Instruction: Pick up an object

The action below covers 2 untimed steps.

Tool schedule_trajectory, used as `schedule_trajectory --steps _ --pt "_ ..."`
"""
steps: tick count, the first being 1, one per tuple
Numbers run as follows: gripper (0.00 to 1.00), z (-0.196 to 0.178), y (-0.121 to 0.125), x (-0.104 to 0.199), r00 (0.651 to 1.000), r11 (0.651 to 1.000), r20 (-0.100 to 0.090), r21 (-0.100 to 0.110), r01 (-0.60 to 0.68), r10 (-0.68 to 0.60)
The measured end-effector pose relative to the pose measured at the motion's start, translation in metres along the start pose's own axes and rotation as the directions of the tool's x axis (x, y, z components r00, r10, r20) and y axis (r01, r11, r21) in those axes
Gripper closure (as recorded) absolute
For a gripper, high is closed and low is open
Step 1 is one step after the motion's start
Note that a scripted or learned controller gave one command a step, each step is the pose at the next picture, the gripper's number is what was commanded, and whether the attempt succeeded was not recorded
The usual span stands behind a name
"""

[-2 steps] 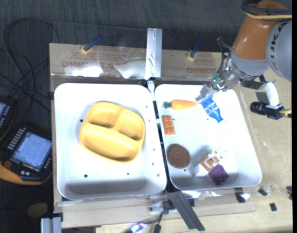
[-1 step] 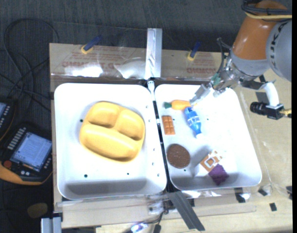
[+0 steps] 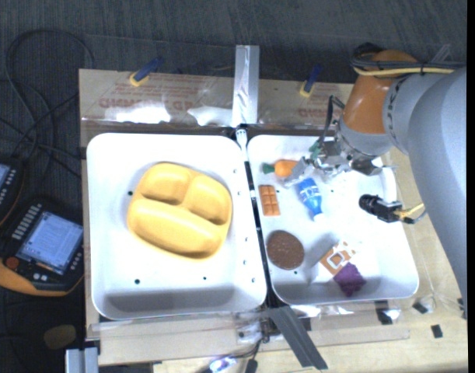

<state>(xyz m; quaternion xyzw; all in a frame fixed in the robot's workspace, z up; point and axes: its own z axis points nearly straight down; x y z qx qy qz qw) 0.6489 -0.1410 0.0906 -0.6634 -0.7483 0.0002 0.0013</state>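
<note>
Bench [image 3: 105,84] bearing two white bins side by side, dark carpet lying around it. Left bin [image 3: 113,286] holding big yellow loaf shape [image 3: 179,208]. Arm reaching in from right, gripper [image 3: 327,158] hanging over right bin [image 3: 377,247] near its far edge; apart or together, cannot tell. Small orange piece [image 3: 284,168] lying just left of gripper, blue packet [image 3: 309,196] lying just nearside of it, both resting on bin floor. Brown wafer block [image 3: 269,200], brown disc [image 3: 285,249], orange-white box [image 3: 337,256], purple lump [image 3: 349,278] sitting farther off.
</note>
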Motion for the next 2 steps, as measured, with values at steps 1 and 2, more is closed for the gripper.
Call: schedule_trajectory --steps 1,2 --pt "1.00 -0.007 0.001 0.001 1.000 1.000 -0.001 0.002 0.003 -0.003" --pt "1.00 -0.090 -0.002 0.076 0.996 0.996 0.002 0.003 -0.094 0.094"
